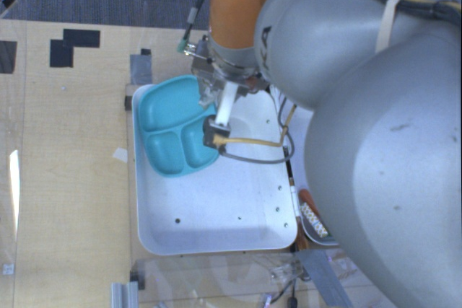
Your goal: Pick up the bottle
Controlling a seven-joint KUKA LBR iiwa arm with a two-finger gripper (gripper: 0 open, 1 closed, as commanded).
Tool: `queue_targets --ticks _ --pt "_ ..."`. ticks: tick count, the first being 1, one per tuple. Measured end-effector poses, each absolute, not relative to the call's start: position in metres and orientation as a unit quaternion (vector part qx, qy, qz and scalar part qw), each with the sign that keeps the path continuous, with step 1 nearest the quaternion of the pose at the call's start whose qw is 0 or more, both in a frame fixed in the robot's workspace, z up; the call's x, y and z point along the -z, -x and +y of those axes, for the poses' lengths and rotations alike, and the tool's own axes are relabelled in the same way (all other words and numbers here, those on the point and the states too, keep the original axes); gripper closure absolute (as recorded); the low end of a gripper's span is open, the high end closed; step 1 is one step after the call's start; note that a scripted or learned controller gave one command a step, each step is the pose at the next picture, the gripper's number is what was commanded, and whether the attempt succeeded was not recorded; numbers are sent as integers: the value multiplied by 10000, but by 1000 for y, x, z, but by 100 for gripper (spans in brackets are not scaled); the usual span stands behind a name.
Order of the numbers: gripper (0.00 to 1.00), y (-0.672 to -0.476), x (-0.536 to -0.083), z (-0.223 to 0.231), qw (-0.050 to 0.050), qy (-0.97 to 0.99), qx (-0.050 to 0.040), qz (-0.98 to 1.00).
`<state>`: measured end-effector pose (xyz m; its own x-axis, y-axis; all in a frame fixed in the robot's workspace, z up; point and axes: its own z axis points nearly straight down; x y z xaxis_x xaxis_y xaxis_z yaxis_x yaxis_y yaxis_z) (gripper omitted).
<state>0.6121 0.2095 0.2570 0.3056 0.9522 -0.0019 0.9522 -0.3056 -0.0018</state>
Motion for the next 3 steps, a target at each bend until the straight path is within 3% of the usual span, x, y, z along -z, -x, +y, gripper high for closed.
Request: queue_targets --ticks 2,3 --pt "100 -610 -271 213 7 8022 -66 -5970" --pt "0 -611 -275 214 0 8022 -33 -5970"
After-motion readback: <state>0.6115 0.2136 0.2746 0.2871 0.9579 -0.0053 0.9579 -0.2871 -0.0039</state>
